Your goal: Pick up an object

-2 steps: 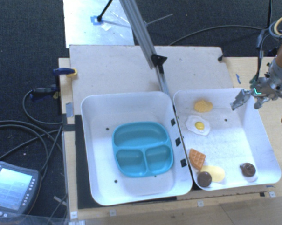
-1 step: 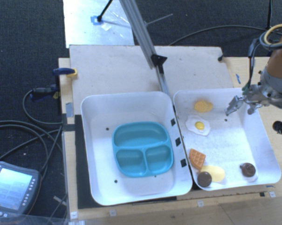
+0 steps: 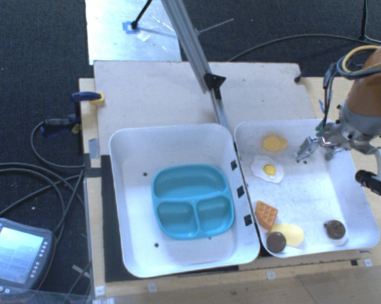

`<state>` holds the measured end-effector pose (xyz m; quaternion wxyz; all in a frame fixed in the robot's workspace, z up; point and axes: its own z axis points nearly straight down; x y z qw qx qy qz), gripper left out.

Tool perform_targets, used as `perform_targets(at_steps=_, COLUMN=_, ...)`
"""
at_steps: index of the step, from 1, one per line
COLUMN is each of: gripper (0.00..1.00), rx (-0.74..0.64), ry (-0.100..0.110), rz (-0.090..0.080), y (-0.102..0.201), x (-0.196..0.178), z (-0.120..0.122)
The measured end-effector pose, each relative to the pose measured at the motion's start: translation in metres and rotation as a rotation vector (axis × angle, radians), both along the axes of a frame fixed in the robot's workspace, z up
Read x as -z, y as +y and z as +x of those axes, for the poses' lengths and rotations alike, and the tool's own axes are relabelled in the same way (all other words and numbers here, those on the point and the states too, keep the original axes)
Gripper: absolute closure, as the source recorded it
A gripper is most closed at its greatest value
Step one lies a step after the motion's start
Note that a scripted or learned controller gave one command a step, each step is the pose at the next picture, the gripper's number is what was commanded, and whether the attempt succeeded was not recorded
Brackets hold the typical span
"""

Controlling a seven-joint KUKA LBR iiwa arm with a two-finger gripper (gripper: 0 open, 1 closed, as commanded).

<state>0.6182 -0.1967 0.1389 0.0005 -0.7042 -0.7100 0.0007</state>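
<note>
The right bin (image 3: pixel 349 173) holds several toy foods. A fried egg (image 3: pixel 267 170) lies near its left wall, with a round yellow cookie (image 3: pixel 274 143) behind it. Toward the front sit a waffle piece (image 3: pixel 266 213), a pale yellow lemon shape (image 3: pixel 290 233), a dark brown round piece (image 3: pixel 276 241) and a brown chocolate donut (image 3: pixel 335 229). My gripper (image 3: pixel 306 151) hangs over the back of the right bin, right of the cookie, its fingers pointing left with a small gap and nothing between them.
The left bin (image 3: pixel 129 182) holds a blue divided tray (image 3: pixel 192 200). A slanted metal pole (image 3: pixel 195 47) crosses the back of the bench down to the divider between the bins. Cables and a teach pendant (image 3: pixel 18 250) lie on the floor at left.
</note>
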Motion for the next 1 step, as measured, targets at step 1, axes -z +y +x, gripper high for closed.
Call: perform_targets(at_steps=1, gripper=0.00, rx=0.001, ry=0.000, rz=0.000, y=0.0005, x=0.0508, z=-0.0001)
